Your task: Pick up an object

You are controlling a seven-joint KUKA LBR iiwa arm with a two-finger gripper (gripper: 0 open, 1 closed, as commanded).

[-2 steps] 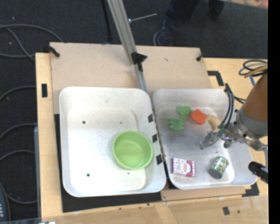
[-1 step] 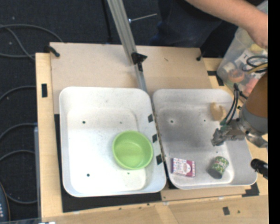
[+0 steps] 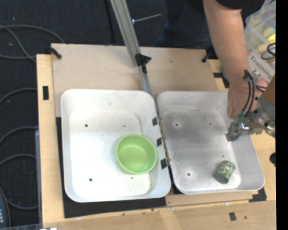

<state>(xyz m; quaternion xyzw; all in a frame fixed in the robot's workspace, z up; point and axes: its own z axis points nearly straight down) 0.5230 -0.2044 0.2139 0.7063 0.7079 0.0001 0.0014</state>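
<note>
My claw hangs over the right-hand edge of the right bin, its metal tip low above the white floor; from this slanted overhead angle I cannot tell how wide it stands, and nothing shows in its grip. The object nearest me, a small rounded piece with a green-and-white pattern and a dark underside, lies on the floor of the same bin near its front right corner, apart from my claw and closer to the camera. In the left bin a lime-green bowl sits upright, toward the bin's front right quarter, close to the seam where the two bins meet. A person's arm reaches down from the top of the frame, the hand resting just beside my wrist at the right bin's far edge. A slanted aluminium post rises from behind the bins, and the wooden desk carries both of them.
</note>
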